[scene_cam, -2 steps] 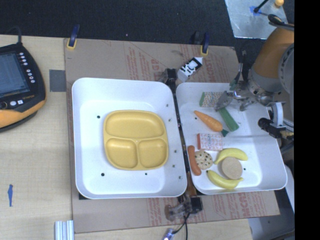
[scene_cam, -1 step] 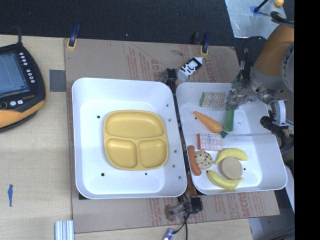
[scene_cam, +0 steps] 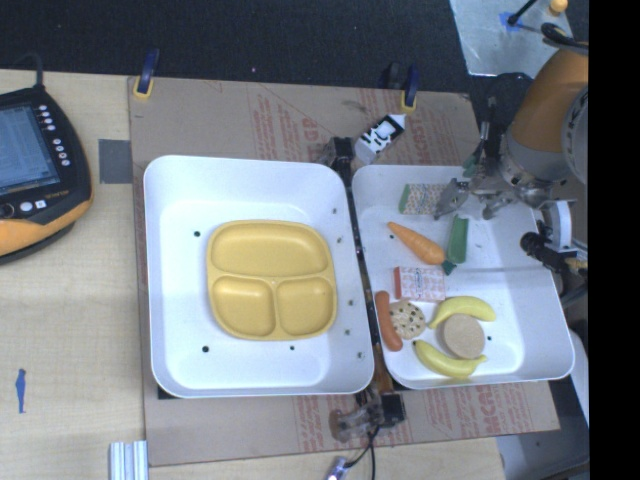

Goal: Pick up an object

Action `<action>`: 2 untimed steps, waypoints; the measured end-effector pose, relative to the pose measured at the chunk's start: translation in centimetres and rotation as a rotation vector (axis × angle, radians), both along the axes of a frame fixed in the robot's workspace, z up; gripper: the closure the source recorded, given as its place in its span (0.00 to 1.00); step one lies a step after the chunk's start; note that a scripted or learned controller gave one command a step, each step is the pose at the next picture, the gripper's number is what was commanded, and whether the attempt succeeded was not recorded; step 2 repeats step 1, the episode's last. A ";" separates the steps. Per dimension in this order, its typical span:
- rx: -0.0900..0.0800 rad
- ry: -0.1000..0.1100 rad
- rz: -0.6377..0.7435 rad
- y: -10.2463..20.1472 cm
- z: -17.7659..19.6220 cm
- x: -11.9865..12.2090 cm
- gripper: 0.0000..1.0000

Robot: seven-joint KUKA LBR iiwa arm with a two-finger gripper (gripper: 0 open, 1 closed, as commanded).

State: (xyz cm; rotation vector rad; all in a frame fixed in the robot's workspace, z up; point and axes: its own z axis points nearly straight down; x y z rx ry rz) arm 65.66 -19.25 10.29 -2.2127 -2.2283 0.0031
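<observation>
A pale wooden bench (scene_cam: 60, 328) carries a brown cardboard sheet (scene_cam: 250, 118) held by blue clamps at its far edge, with dark floor beyond. A handheld control pendant (scene_cam: 35, 173) lies at the bench's left edge.

Two white bins sit side by side on the cardboard, touching along their inner walls. The left bin (scene_cam: 180, 358) holds a yellow divided tray (scene_cam: 272, 278) in its middle, with bare white floor all round it.

The right bin (scene_cam: 530, 338) is crowded. A carrot (scene_cam: 417, 243) lies near its centre, long axis slanting, thick end toward the near right and tip toward the far left. Just beside it stands a green bar (scene_cam: 457, 243), and a green-edged packet (scene_cam: 422, 199) lies by the far wall. Nearer are a pink packet (scene_cam: 420, 284), a sausage (scene_cam: 386, 321) along the left wall, a cookie (scene_cam: 406, 319), two bananas (scene_cam: 462, 309) and a tan disc (scene_cam: 463, 336) between them. The right side of this bin's floor is open.

The gripper (scene_cam: 470, 196) hangs over the far part of the right bin, above the green bar, fingers spread apart and holding nothing.
</observation>
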 end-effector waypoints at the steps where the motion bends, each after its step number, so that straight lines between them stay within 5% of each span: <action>1: 0.001 -0.003 -0.003 5.3 9.8 -0.5 0.00; 2: 0.001 -0.003 -0.003 5.3 9.8 -0.5 0.00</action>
